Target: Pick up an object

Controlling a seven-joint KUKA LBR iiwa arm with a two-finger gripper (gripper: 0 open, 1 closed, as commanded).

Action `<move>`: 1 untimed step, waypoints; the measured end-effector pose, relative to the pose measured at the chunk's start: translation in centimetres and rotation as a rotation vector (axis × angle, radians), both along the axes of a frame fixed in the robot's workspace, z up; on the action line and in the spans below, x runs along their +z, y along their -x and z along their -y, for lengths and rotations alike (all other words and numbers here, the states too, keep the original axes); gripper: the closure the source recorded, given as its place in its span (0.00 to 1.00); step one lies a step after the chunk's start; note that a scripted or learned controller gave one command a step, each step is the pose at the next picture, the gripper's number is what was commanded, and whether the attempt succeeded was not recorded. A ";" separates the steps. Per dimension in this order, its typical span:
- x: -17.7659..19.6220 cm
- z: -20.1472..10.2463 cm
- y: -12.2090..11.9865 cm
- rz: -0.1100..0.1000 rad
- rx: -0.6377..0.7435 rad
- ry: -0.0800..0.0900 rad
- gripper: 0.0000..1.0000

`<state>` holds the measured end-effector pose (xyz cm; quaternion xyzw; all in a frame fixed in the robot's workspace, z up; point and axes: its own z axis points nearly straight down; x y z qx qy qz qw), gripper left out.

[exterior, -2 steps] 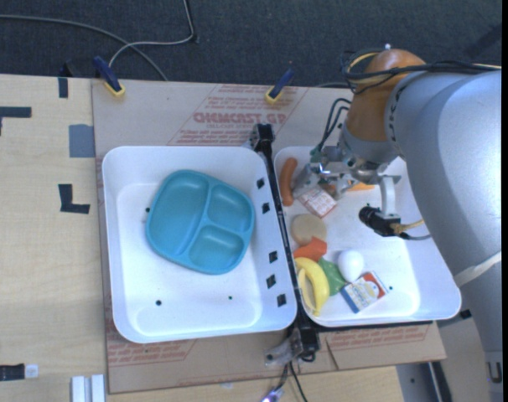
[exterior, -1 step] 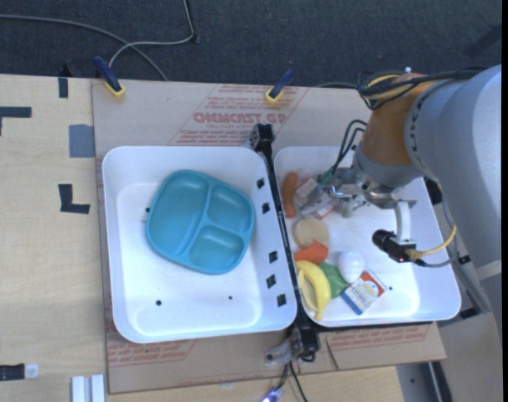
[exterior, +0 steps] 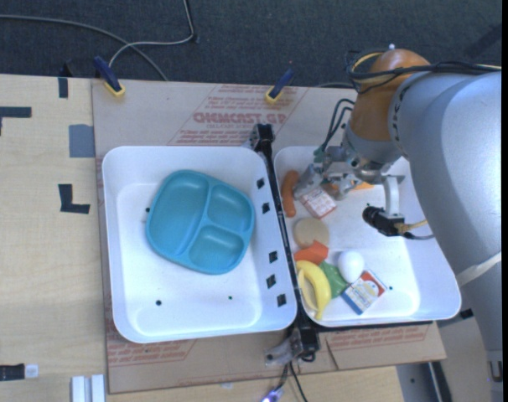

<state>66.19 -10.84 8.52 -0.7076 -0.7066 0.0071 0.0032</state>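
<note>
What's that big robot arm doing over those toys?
The arm reaches in over the right bin, its gripper low at the far end by a small packet and an orange piece. Nearer lie a banana, an egg and a little carton. The left bin has a blue tray. Nothing looks lifted.

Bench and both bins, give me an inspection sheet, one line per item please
Surface: wooden bench with cardboard sheet under two white bins.
Job's things: right bin holds banana, egg, small carton, packet, orange pieces.
Clutter: left bin holds blue tray.
Tool: tool low over right bin's far end, above the packet.
Cables: black cable on dark floor.
Surroundings: two clamps at cardboard's far edge.
</note>
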 end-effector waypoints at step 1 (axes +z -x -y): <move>0.1 4.2 1.2 0.018 0.002 -0.003 0.00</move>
